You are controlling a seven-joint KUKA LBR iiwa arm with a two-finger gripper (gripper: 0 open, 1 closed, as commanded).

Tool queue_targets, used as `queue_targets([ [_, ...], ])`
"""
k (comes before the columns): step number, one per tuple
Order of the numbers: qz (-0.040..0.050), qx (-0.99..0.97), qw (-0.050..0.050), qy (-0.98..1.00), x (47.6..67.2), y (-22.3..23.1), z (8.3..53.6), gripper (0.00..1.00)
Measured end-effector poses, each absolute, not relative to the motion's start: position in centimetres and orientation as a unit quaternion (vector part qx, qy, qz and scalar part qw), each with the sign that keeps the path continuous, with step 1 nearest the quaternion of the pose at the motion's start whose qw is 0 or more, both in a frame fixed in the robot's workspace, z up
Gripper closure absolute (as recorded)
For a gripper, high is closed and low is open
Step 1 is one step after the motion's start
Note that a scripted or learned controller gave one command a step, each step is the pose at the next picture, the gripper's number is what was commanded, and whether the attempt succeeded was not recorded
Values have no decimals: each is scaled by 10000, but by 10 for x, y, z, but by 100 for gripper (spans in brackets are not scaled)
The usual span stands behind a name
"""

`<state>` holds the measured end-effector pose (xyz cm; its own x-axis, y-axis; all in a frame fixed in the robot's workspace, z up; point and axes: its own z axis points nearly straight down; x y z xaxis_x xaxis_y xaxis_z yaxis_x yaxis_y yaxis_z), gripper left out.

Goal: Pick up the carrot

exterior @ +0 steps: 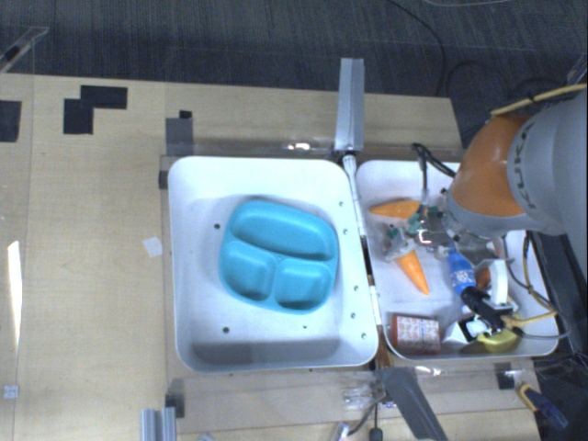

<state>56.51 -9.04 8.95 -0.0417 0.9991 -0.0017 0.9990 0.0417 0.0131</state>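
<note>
An orange cone-shaped carrot (414,271) lies in the right bin (386,180), its tip pointing toward the front. A second orange piece (395,209) lies further back in the same bin. My gripper (411,235) hangs low between the two, just above and behind the carrot's thick end. Nothing shows held in it. The grey arm with its orange band (487,177) reaches in from the right and covers the bin's right part.
A blue bottle (459,270) lies right of the carrot. A brown box (416,331) rests at the right bin's front wall, a yellow item (497,341) at its front right corner. The left bin (193,246) holds a blue divided plate (277,253).
</note>
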Motion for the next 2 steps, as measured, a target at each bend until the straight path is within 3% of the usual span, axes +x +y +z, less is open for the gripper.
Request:
queue_targets([
  [1,67,6911,71,7227,568,-88,102,100],
  [2,18,7408,17,6717,529,-46,192,100],
])
